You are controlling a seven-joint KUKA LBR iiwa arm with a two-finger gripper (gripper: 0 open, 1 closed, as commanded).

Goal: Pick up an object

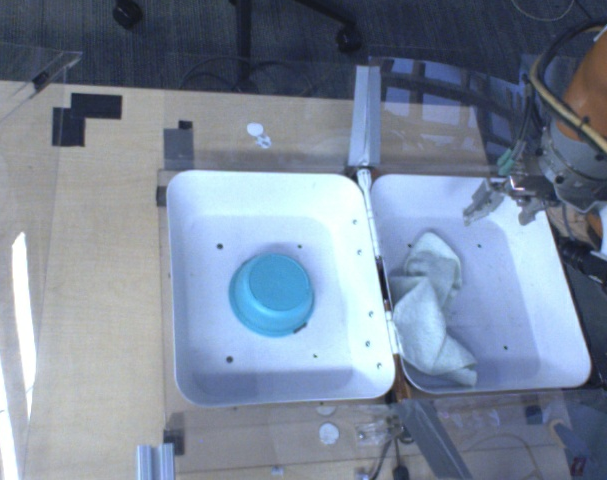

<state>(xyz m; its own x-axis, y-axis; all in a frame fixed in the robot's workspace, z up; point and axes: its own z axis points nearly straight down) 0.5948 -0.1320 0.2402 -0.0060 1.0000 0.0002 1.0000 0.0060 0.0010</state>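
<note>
Bins: two shallow white plastic bins side by side on the pale wooden counter (103, 268), the left bin (198, 368) and the right bin (553, 308).
Bowl: one round blue plastic bowl (272, 293), upside down, in the middle of the left bin.
Cloth: one crumpled white towel (428, 308), lying along the left side of the right bin.
Gripper: one two-finger metal gripper (503, 200) over the far right of the right bin, fingers spread apart with nothing between them, well apart from the towel.
</note>
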